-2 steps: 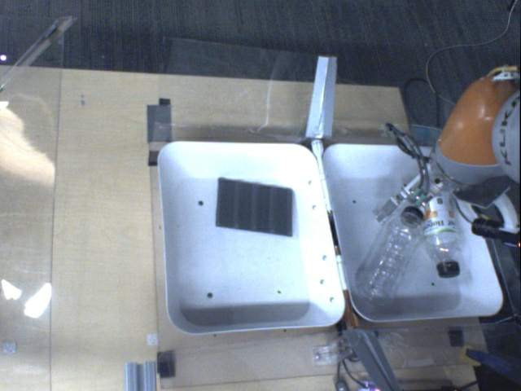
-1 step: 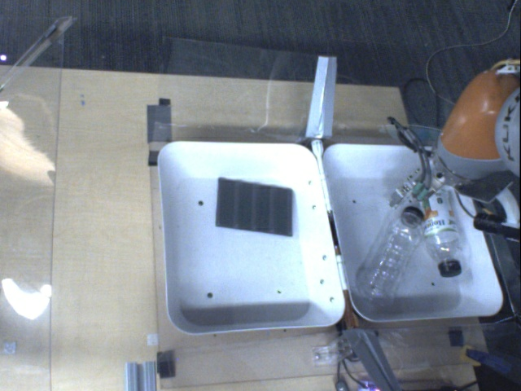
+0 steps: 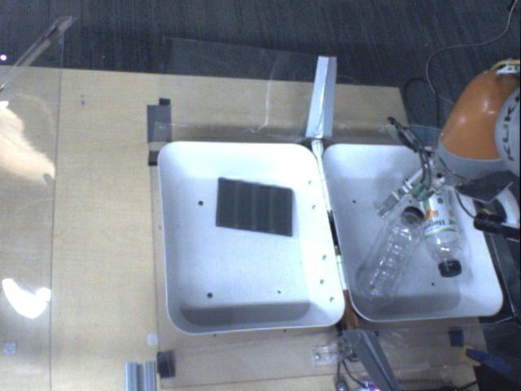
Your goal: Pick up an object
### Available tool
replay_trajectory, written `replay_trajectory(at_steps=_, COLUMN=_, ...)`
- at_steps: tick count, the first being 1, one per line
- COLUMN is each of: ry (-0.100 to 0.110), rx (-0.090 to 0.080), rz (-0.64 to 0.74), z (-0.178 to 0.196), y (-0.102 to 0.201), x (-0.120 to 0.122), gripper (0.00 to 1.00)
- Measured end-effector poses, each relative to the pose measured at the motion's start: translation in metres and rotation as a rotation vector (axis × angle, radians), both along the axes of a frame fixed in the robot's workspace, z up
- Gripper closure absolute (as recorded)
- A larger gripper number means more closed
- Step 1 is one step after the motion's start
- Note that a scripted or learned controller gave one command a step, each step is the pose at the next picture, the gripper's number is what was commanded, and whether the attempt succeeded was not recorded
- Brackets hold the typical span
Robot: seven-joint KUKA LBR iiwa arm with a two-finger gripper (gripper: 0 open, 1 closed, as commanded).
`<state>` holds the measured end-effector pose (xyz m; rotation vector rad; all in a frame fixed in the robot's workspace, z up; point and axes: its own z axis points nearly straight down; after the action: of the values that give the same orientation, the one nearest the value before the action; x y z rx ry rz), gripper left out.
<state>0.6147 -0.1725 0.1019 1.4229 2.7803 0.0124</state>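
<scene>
While the arm (image 3: pixel 488 129) reaches over the right bin (image 3: pixel 358 186), the pick looks to be at the approach stage. The left bin (image 3: pixel 187 300) holds a dark flat pad (image 3: pixel 254 207). Two clear bottles (image 3: pixel 391 255) lie crossed beneath the gripper (image 3: pixel 417 187); whether it is parted or closed, I cannot tell. Next comes settling squarely onto one bottle.

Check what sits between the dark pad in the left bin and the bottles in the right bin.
In the camera view, between the dark pad and the clear bottles lie bare white bin floor and the two bins' adjoining rims.
</scene>
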Motion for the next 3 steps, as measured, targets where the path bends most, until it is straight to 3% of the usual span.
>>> replay_trajectory(at_steps=1, ry=0.007, rx=0.012, rz=-0.054, z=0.035, y=-0.022, x=-0.012, gripper=0.00)
replay_trajectory(at_steps=2, ry=0.009, rx=-0.004, rz=0.330, z=0.014, y=-0.027, x=0.025, gripper=0.00)
replay_trajectory(at_steps=3, ry=0.007, rx=-0.010, rz=0.530, z=0.099, y=-0.032, x=0.041, gripper=0.00)
